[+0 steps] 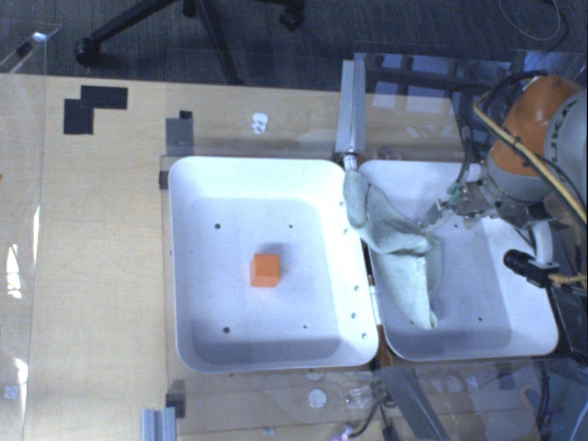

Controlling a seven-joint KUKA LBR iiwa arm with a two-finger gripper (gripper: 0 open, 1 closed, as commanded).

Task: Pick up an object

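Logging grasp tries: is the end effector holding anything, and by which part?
It appears to pinch the grey cloth at its upper right edge, at the end effector; not certain.

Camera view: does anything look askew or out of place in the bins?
Yes. A pale cloth lies crumpled in the right bin, one end draped over the divider toward the left bin. The orange cube sits squarely.
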